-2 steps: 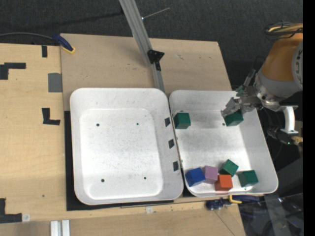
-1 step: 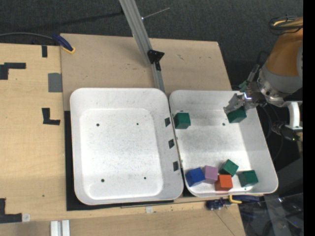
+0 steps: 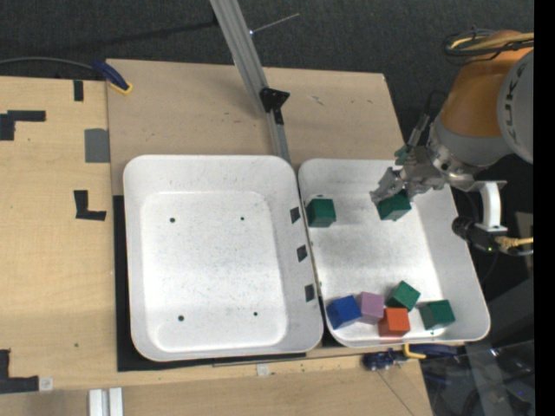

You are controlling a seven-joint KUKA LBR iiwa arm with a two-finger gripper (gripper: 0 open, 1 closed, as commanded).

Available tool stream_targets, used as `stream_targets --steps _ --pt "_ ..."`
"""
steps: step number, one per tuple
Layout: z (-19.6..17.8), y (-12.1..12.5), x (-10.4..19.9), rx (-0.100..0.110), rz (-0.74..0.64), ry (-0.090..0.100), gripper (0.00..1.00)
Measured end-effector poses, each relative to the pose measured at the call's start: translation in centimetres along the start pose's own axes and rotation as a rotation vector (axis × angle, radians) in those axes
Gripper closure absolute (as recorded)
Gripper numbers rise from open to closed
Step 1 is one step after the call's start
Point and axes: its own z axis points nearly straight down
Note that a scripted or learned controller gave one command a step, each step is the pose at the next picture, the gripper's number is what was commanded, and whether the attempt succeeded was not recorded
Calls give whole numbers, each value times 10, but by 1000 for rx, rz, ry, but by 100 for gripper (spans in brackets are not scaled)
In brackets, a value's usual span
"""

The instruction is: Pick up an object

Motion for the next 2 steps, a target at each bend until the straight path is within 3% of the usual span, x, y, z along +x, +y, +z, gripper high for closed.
stream_targets --steps 2 --pt "-9 -16 106 -1 -2 1 100"
